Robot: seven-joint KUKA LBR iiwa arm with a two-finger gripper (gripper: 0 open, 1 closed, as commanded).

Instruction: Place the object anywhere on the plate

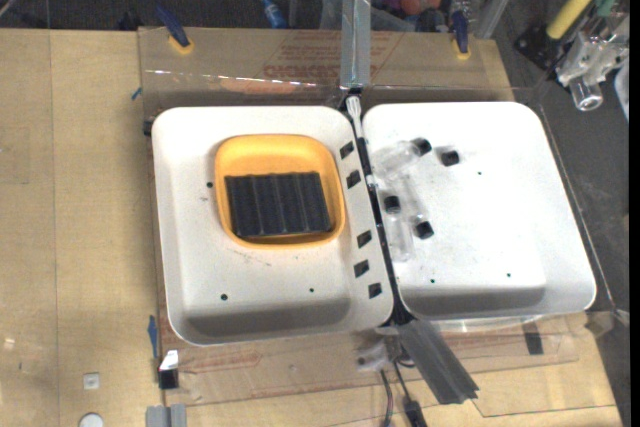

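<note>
Sitting square on the orange plate (pixel 275 155) in the left bin (pixel 190 215) is the dark ridged object (pixel 278 205), flat and well inside the rim. Over in the right bin (pixel 500 215), a clear plastic piece with black caps (pixel 408 190) lies near the divider.

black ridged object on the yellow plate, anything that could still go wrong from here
1. The black ridged object already lies on the yellow plate, but toward the near rim, so a bump could slide it off.
2. The clear item with black caps in the right bin is see-through, lies against the divider, and could be misread as the target.
</note>
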